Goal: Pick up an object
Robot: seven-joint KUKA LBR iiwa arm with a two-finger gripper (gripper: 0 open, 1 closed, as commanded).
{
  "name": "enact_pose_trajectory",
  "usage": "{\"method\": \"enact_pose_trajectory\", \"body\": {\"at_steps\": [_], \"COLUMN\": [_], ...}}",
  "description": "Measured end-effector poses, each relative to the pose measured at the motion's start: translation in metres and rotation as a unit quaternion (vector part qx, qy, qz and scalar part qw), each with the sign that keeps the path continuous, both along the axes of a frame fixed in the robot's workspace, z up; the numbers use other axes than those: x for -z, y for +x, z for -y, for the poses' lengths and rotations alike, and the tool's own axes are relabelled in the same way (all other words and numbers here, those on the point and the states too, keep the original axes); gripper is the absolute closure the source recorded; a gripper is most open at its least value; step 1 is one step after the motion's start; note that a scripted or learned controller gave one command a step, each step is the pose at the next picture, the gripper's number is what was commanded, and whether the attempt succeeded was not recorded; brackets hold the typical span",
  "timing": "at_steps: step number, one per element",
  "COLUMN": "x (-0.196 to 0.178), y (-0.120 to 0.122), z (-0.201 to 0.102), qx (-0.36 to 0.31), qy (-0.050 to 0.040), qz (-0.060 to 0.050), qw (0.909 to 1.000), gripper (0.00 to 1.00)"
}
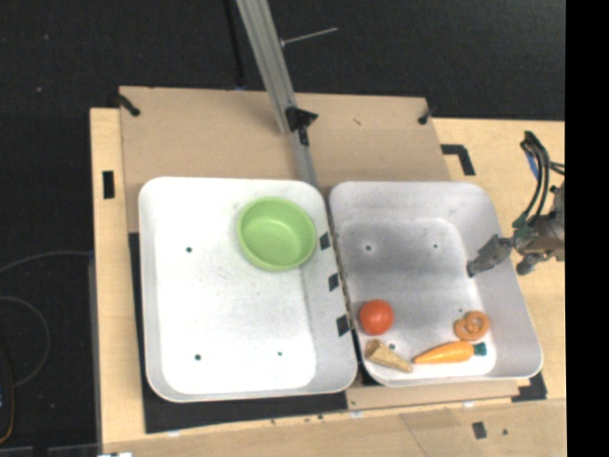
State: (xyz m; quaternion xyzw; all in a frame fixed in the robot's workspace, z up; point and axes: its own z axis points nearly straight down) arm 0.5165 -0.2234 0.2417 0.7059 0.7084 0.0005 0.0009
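Poised at the right bin's [419,203] right rim: gripper [495,255], finger spread impossible to tell, nothing visibly held. Below and leftward, along the bin's near wall: orange carrot [445,353], long axis roughly left-right, beside a small orange round piece [471,326], a red tomato [377,316] and a tan wedge [388,357]. In the left bin [190,350], well apart: green bowl [277,234].

Bins: you have two, the left bin [171,350] and right bin [409,208].
Left of the divider: one green bowl [277,234].
Right of it: one tomato [377,316], one carrot [444,353], one orange round piece [471,326], one tan wedge [387,356].
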Motion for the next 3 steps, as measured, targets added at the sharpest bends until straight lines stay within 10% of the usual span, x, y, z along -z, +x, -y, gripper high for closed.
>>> {"method": "enact_pose_trajectory", "body": {"at_steps": [3], "x": [0.109], "y": [-0.008], "z": [0.001], "qx": [0.002], "qy": [0.0001], "qz": [-0.003], "qw": [1.0], "gripper": [0.0]}}
